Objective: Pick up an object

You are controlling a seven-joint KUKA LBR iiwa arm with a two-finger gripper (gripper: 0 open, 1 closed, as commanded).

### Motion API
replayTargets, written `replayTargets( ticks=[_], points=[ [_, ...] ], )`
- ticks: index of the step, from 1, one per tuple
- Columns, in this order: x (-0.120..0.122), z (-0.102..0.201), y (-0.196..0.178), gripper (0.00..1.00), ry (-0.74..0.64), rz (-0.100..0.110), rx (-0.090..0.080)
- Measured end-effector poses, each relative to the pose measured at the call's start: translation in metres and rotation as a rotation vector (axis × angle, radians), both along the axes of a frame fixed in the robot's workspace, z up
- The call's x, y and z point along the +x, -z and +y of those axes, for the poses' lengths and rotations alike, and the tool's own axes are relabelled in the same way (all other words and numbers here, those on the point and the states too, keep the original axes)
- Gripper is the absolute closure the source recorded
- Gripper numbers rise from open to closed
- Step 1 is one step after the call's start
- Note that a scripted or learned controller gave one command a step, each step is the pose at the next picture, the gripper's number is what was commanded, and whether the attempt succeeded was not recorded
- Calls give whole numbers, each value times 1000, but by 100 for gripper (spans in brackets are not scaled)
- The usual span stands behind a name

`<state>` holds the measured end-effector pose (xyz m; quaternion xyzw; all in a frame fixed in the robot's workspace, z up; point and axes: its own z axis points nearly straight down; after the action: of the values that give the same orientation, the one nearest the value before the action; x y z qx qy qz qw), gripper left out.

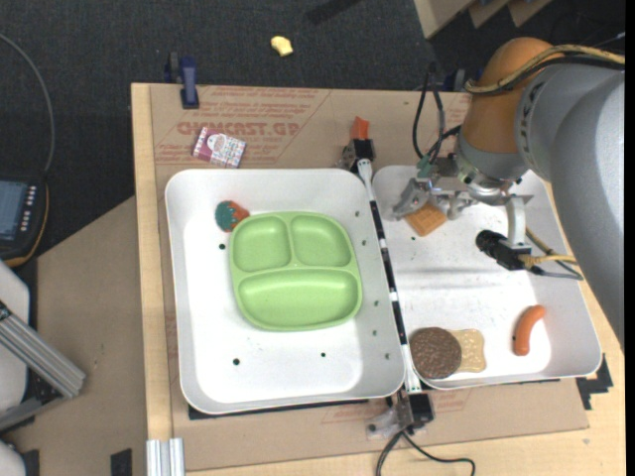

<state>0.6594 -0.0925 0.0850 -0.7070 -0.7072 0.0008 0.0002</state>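
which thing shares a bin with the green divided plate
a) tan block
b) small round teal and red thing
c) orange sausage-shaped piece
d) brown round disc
b: the small round teal and red thing lies in the same white bin as the green plate, right by the plate's upper left corner.

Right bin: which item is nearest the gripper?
The orange-brown block at the far left of the right bin, right at the gripper. The brown disc and orange sausage lie along the near edge.
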Motion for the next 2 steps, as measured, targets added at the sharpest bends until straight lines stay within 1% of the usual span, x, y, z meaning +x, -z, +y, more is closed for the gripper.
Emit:
replayTargets(
  ticks=[1, 2],
  points=[
    [1, 0, -11, 100, 0, -3, -1],
    [0, 0, -10, 0, 0, -2, -1]
  ],
)
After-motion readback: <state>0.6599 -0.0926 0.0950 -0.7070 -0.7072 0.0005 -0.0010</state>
